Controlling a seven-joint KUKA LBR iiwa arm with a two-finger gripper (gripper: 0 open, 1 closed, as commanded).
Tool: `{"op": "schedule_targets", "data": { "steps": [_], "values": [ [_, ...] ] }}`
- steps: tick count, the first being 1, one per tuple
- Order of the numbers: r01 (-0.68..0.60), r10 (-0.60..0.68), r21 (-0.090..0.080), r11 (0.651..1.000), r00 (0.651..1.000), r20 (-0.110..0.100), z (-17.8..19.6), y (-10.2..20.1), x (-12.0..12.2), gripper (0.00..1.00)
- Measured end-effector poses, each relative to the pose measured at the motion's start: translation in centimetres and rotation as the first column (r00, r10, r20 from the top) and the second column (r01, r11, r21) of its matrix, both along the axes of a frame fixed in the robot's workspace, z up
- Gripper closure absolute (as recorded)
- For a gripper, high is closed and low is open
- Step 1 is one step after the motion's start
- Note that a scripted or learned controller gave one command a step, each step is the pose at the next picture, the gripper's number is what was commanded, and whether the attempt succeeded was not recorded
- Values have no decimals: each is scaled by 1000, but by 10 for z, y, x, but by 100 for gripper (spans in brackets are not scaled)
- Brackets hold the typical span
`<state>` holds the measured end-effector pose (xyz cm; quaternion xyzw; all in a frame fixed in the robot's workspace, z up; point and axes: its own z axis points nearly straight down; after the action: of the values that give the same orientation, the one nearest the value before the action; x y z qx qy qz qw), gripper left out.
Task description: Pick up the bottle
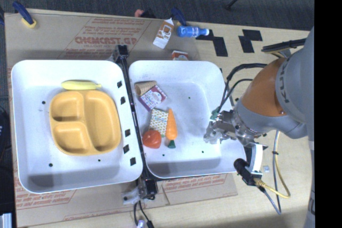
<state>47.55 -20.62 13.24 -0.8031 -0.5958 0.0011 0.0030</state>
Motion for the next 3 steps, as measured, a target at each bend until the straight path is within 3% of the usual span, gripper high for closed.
{"op": "schedule_targets", "data": {
  "steps": [1,2,3],
  "values": [
    [-164,164,-2,986,986,4,27,4,1,100],
    [-248,248,1,969,969,2,4,4,0,100],
    [15,-15,-2,1000,1000,3,76,5,1,100]
  ]
}}
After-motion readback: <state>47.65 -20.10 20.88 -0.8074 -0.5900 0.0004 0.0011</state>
